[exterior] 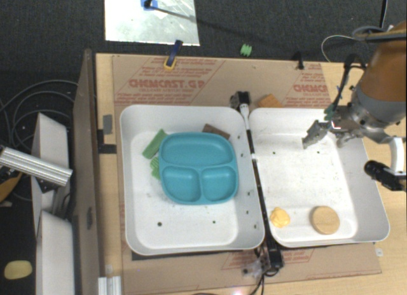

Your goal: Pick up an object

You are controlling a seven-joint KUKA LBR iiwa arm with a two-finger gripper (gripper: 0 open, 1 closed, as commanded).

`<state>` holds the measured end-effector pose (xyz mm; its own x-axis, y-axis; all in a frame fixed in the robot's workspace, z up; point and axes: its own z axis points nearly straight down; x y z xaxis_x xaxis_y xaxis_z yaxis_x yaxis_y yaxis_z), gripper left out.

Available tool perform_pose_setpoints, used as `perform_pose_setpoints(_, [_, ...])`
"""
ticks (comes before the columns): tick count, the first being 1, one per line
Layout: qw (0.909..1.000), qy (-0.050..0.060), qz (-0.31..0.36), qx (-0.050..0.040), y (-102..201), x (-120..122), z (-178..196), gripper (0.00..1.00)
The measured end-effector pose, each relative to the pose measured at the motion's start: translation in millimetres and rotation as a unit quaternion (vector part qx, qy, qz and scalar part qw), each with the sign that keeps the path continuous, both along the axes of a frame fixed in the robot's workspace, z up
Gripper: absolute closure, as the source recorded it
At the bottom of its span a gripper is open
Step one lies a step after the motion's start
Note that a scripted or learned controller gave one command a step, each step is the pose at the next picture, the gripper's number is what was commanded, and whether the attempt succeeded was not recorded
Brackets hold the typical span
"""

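Camera view from above: my gripper (316,134), empty with aperture I cannot tell, hovers over the right bin (299,179), so I should descend squarely on the near tan disc (325,219).

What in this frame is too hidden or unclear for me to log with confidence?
- Green pieces in the left bin: partly under the blue divided plate, camera view; shape unclear.
- Brown item behind the plate: only an edge visible.
- Gripper over the right bin: small and blurred, finger state unreadable.
- Arm: cut off by the right edge.
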<state>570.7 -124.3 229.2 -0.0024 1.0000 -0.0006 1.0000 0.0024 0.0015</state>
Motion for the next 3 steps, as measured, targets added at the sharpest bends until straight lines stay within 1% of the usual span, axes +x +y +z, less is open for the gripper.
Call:
perform_pose_setpoints(1, [1.0,0.0,0.003,0.0008,40,36,-73,0.0])
perform_pose_setpoints(2, [1.0,0.001,-0.002,0.0,-1,20,-77,0.0])
perform_pose_setpoints(3, [1.0,-0.001,0.0,0.0002,1,22,-66,1.0])
